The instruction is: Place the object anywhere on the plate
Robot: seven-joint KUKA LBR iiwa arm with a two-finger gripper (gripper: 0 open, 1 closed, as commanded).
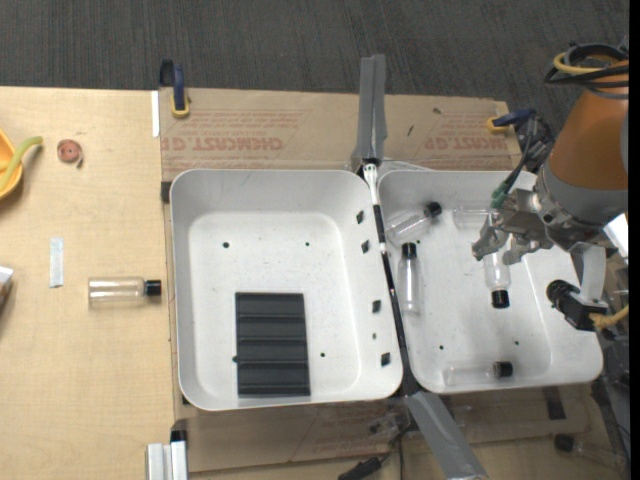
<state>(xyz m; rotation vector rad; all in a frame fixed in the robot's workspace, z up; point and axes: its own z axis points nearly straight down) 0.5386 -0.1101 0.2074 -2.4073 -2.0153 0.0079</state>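
The end effector (497,253) looks clenched on a clear plastic vial with a black cap (497,280) hanging just beneath it, so it should lift straight, then carry far leftward to the ridged black rectangular plate (271,345) before releasing low.

Cardboard sheet (330,133), left print: red, upside down, reads about "CHEMCAST GP"; far to the left of the jaws, beyond the left bin.
Cardboard sheet, right print: same red lettering, fainter, not surely legible; just beyond the jaws.
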